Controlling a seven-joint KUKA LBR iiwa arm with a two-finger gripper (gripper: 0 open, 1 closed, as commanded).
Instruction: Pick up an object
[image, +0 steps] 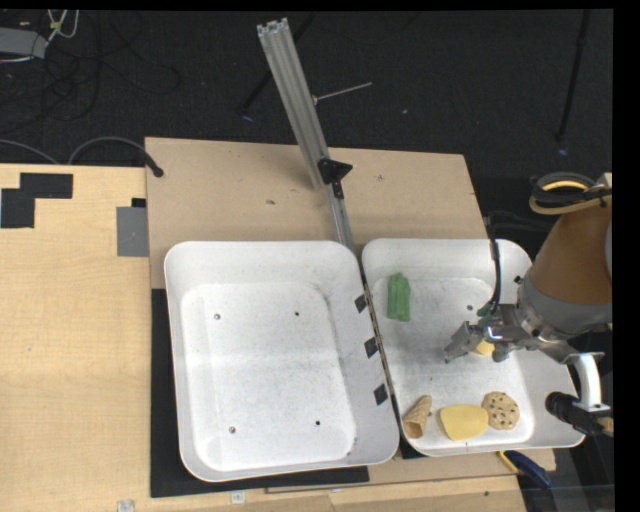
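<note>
Reaching into the right bin, the gripper is closing on a small yellow piece (grip unconfirmed). Whether it is clenched cannot be told; lifting calls for a confirmed hold.

The left bin offers wide open floor, with its raised rim as the sole barrier around it. A ridge with three small dark clips runs between the two bins and stands in the way of any low sideways pass from one to the other. In the right bin, the far half is open except for a green block lying near the ridge. The arm and its gripper occupy the bin's right middle. Along the near rim, a cone, a yellow piece and a cookie sit close together, leaving little room between them. A slanted metal rail rises beyond the bins.
</note>
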